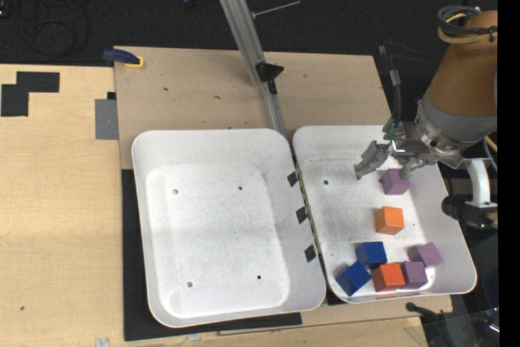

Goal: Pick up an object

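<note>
Nearest the lens, a huddle of cubes along the front rim of the right bin (455, 284): blue cube (354, 278), a second blue cube (372, 253) just behind and touching it, orange-red cube (391, 276), purple cube (415, 274), another purple cube (426, 254) at the back right of the group. All packed close, poor room for fingers between them. Likelier target, in my judgement: the lone purple cube (396, 182) further back in the same bin, sitting just under and a touch right of the gripper (392, 162). One finger splays out to the left over bare bin floor, the other comes down by the cube's top edge; fingers look spread apart, nothing between them. Cube lies toward the front-right of the fingertips, so a short shift that way before descending seems called for. No long axis to speak of; its faces sit slightly skewed to the bin walls. Orange cube (389, 219) stands alone nearer the front, well apart from the purple one, clear on all sides, a fair second choice. Open floor to the left of both, up to the divider between bins. Right wall of the bin is near the purple cube's far side, beneath the arm's wrist. Left bin (154, 146) lies alongside.
</note>
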### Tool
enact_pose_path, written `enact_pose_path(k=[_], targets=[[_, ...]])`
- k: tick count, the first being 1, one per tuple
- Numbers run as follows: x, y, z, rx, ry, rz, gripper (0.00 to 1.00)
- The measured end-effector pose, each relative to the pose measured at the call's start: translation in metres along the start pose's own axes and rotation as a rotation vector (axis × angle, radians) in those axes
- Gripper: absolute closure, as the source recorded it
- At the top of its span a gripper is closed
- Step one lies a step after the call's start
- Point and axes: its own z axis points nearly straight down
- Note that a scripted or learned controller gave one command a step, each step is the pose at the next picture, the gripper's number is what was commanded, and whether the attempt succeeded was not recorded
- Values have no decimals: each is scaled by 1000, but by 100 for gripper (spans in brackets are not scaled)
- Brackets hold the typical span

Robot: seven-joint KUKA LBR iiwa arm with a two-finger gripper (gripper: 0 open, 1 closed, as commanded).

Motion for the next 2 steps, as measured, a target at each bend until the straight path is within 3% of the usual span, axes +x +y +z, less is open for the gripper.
enact_pose_path(k=[1, 2], targets=[[-1, 1, -3, -6, -1, 3, 0], [2, 1, 41, -1, -1, 3, 0]])
